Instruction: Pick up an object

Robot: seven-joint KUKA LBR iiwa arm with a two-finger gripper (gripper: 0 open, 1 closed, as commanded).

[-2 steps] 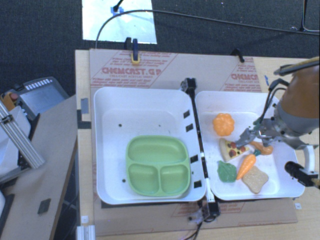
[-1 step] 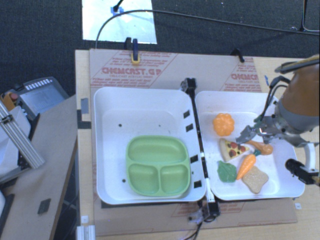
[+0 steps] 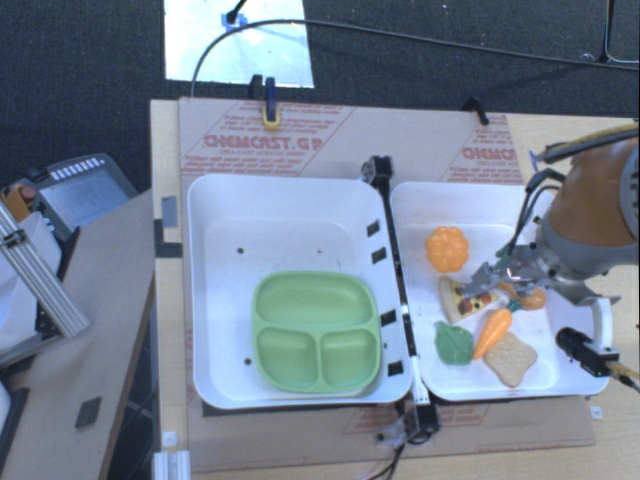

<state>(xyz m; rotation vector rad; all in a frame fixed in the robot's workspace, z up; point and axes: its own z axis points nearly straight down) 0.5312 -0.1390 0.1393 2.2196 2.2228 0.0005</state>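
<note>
- Two shallow white bins sit side by side on the worktop (image 3: 165,268): the left bin (image 3: 215,268) in the frame's middle, the right bin (image 3: 480,208) toward the right edge.
- Nearest the camera, at the lower edge of the right bin, lies a tan slice of toy bread (image 3: 511,359), touching the tip end of an orange carrot (image 3: 490,332) that slants up to the right.
- Just left of the carrot sits a green leafy piece (image 3: 453,343).
- At the same depth in the left bin rests a green divided plate (image 3: 316,330) with three compartments, near that bin's lower wall.
- Above the carrot lies a pizza slice (image 3: 458,299), pointing up and left.
- The jaws (image 3: 497,278) hang over the right end of the pizza slice, beside a small orange item (image 3: 532,300); whether they are wide, narrow or holding anything cannot be told, since cables and the wrist blur them.
- The arm (image 3: 598,218), with its orange band, enters from the frame's right.
- Farther up in the right bin, an orange pumpkin-like toy (image 3: 447,249) stands apart from the others.
- Farthest, at the upper middle, a pale sheet (image 3: 237,28) lies on the dark floor.
</note>
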